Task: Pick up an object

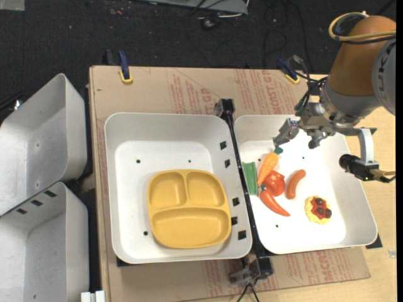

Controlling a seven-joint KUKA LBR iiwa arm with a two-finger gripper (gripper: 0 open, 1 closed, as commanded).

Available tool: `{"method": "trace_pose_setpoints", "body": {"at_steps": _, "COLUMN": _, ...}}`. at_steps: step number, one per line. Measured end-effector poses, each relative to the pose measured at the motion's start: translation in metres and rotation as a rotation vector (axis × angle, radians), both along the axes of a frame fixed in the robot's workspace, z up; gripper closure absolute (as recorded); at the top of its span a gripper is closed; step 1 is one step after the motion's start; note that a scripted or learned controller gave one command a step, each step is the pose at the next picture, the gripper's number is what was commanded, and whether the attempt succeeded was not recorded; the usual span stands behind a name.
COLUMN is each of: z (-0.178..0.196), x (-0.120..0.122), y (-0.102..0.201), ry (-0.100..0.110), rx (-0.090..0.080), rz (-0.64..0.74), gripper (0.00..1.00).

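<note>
We see the claw hanging above the right bin, at about 12 o'clock of the toy-food cluster. Its fingers look spread apart with nothing between them, so no grasp yet.

The task names no single object, so any of these qualify:
- carrot, orange, tilted, nearest the claw at its 7 o'clock
- red pepper, touching the carrot's lower end
- red chili, just under the pepper
- green piece, against the bin's left wall, at 9 o'clock of the pepper
- sausage, at 3 o'clock of the pepper, slightly apart
- small pizza-like piece, at 5 o'clock of the sausage, well clear

The left bin holds a yellow divided tray. Both bins sit on the cardboard-topped surface.

We judge the main risk to be crowding: carrot, pepper and chili touch, so a descent there may pinch two pieces or knock one aside. The carrot lies at a slant; a claw not lined up across its width could slide off the taper. The green piece hugs the wall — a finger may strike the rim. The sausage or pizza piece looks safer.
</note>
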State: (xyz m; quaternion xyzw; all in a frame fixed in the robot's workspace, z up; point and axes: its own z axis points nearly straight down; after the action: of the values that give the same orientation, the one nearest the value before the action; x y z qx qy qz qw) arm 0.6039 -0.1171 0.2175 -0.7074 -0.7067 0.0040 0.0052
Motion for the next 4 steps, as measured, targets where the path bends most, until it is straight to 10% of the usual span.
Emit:
{"method": "trace_pose_setpoints", "body": {"at_steps": 1, "z": 0.007, "x": 0.003, "y": 0.000, "ry": -0.013, "rx": -0.002, "rz": 0.002, "gripper": 0.00}}
{"method": "trace_pose_setpoints", "body": {"at_steps": 4, "z": -0.127, "x": 0.001, "y": 0.006, "ry": -0.010, "rx": -0.002, "rz": 0.000, "gripper": 0.00}}
